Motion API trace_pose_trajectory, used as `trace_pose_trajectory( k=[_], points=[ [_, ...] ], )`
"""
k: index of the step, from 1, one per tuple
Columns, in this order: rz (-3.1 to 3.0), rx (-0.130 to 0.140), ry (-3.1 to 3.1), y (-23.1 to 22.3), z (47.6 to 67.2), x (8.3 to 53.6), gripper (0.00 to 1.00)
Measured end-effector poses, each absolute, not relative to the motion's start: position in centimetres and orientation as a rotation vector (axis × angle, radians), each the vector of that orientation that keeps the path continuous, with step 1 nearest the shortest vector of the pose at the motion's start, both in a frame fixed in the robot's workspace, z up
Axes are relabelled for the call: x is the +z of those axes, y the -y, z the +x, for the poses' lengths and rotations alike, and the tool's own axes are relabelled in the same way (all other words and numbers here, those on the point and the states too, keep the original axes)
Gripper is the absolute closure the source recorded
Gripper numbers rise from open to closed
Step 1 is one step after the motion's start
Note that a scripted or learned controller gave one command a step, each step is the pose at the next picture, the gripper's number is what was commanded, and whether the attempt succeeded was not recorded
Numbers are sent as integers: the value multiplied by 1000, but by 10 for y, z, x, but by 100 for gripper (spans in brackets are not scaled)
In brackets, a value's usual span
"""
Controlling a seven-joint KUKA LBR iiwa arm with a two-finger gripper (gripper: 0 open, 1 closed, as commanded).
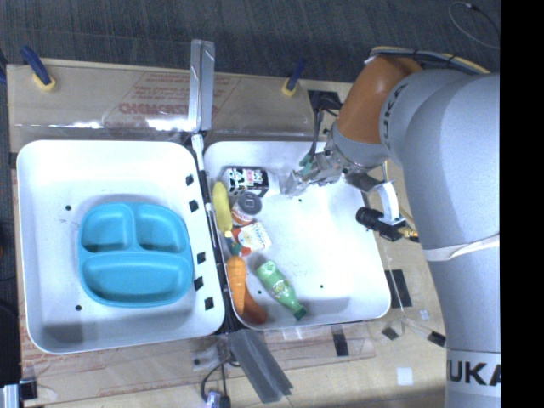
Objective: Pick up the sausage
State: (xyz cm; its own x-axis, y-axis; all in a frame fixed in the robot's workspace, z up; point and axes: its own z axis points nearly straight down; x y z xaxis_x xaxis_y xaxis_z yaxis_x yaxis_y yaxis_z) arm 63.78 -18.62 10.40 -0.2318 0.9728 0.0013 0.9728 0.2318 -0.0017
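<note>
Hovering over right bin [357, 253], gripper [299, 179] near carton [246, 178]; finger state impossible to tell. Sausage [253, 311] lying beside carrot [236, 282], well apart.

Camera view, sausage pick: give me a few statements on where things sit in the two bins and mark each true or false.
1. The blue divided tray lies in the left bin. True.
2. The green bottle lies in the left bin. False: it is in the right bin, near the front edge.
3. The gripper is over the right bin's rear part. True.
4. The banana lies on the blue tray. False: it lies in the right bin along the wall by the divider.
5. The carrot lies in front of the banana, along the same wall. True.
</note>
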Motion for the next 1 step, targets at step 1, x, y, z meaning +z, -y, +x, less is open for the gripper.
trace_pose_trajectory(
  k=[1],
  points=[
    [-1945,1,2464,186,638,104,0]
  ],
)
